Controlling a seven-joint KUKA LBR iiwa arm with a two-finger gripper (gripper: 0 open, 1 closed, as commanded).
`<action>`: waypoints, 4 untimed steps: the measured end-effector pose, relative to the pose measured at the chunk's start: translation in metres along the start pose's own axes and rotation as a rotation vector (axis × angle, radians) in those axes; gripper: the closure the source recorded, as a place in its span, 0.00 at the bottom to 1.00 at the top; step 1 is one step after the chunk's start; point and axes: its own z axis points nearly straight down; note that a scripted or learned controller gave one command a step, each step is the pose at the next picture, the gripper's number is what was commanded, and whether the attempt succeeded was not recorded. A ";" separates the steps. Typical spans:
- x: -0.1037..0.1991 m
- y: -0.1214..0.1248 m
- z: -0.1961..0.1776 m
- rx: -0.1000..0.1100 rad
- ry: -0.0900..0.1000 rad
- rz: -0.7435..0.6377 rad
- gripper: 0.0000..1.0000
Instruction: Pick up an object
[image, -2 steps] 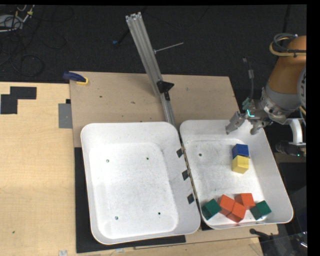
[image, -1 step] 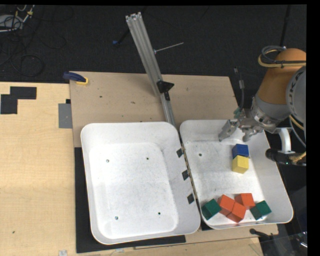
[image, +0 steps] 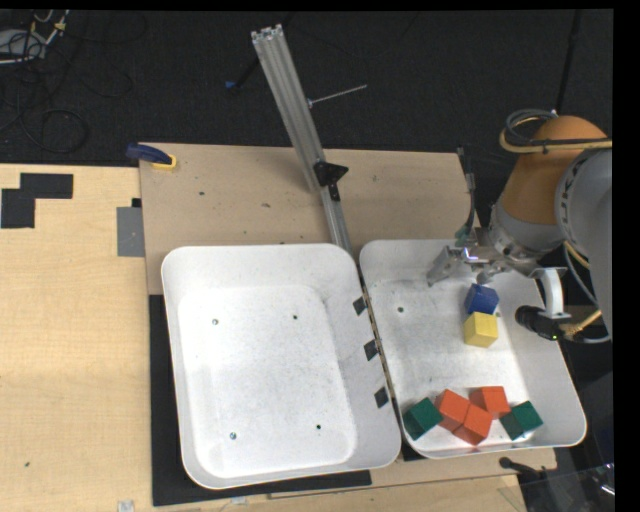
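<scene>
The grey arm's two-finger gripper (image: 462, 262) is hovering over the far end of the right shallow white bin (image: 405, 262), its metal fingers spread apart with nothing between them. Just beside it, toward the near side, a small blue cube (image: 482, 299) is sitting touching a small yellow cube (image: 481, 330), probably the easiest picks. Two green blocks (image: 422, 416) and several orange-red blocks (image: 468, 412) are crowding the bin's near edge. The left white bin (image: 190, 270) is waiting beside it on the counter (image: 240, 200).
</scene>
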 end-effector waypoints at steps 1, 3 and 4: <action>0.000 0.005 0.020 0.012 0.005 -0.002 0.00; 0.005 0.010 -0.044 0.023 0.010 0.005 1.00; 0.003 0.013 -0.087 0.025 0.010 0.004 1.00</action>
